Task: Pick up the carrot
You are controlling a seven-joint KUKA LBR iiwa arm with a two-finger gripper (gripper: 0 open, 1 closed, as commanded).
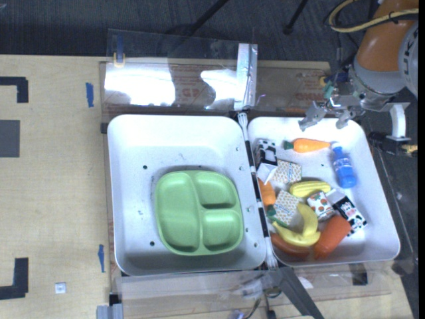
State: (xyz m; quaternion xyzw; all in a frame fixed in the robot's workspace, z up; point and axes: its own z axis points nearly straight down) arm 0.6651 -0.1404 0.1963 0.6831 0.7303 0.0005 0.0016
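Fingers (311,119) spread open above carrot (311,145), not touching

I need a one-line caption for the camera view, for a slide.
Open pincer hovers above the far edge of the right bin, just beyond the carrot; a green divided plate lies in the left bin.

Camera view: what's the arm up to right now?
The KUKA arm reaches in from the right, its end effector open above the far edge of the right bin, holding nothing. The carrot lies just below it near the bin's far wall, next to a blue bottle, not yet grasped. The rest of that bin is a pile of toy food and small boxes. The left bin holds a green divided plate.
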